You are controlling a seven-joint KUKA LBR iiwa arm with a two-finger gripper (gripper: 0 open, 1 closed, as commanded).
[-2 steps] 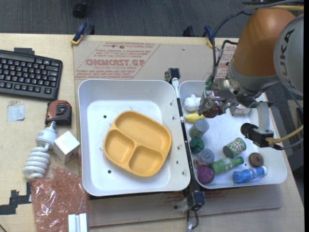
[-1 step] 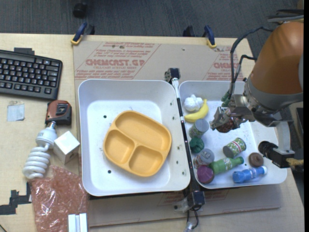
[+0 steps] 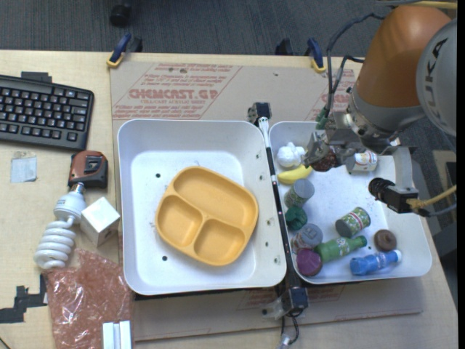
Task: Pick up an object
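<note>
Yellow banana (image 3: 294, 174) | just left-below claw (image 3: 325, 153) | claw's grip state unclear

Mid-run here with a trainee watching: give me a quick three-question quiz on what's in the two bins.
1. True or false: the yellow divided plate lies in the left bin.
2. Which lies nearest the right bin's bottom-right corner? A) banana B) blue bottle C) white figure
3. Fill in: the end effector hangs over the ____ bin.

Key: 1 true; 2 B; 3 right.
</note>
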